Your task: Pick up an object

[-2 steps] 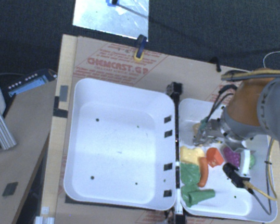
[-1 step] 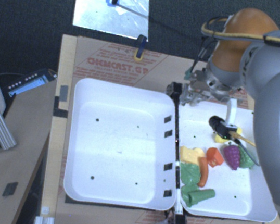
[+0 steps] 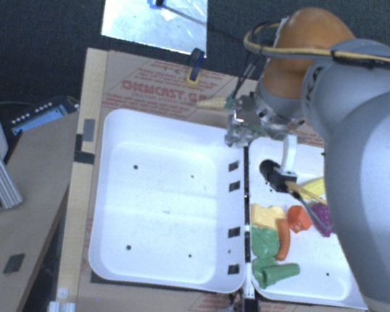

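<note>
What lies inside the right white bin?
A yellow piece, an orange piece, a dark green piece, a light green piece and a purple piece lie in this bin. The grey arm covers its right part, so anything there is hidden.

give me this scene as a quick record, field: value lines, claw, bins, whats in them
claw: over the far end of the wall between the bins, no object seen in it
arm: grey, reaching in from the right
left bin: white, shallow
right bin: white, partly hidden by the arm
right bin contents: yellow block, orange piece, green block, green cone-like piece, purple piece
task state: nothing visibly picked up
</note>
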`<state>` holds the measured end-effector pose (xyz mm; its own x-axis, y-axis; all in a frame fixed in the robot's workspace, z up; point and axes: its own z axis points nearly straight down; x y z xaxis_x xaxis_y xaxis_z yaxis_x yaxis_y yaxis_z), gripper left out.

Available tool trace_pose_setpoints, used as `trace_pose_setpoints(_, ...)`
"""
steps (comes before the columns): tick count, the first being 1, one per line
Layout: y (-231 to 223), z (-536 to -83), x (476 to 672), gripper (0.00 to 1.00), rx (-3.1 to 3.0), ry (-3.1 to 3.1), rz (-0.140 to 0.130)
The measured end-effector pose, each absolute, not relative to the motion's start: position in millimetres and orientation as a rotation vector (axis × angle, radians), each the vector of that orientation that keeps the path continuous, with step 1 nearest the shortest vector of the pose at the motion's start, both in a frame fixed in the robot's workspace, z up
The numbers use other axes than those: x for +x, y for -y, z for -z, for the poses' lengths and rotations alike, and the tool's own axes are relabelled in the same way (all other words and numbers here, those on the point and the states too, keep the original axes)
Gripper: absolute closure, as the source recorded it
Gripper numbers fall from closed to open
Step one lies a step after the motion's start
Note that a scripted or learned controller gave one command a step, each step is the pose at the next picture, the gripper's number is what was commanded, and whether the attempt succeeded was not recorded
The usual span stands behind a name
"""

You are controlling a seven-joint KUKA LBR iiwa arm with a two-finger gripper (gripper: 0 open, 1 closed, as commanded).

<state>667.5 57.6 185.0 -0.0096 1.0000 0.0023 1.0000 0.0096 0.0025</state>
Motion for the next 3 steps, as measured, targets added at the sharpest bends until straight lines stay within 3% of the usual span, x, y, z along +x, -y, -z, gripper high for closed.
trace_pose_setpoints(1, -138, -258, 669.4, 1.0, 2.205, -2.232, -0.015)
trace_pose_setpoints(2, -190, -175, 514.4, 1.0, 2.217, -2.245, 0.02)
trace_pose_setpoints(3, -231, -298, 485.9, 1.0, 2.208, -2.233, -0.018)
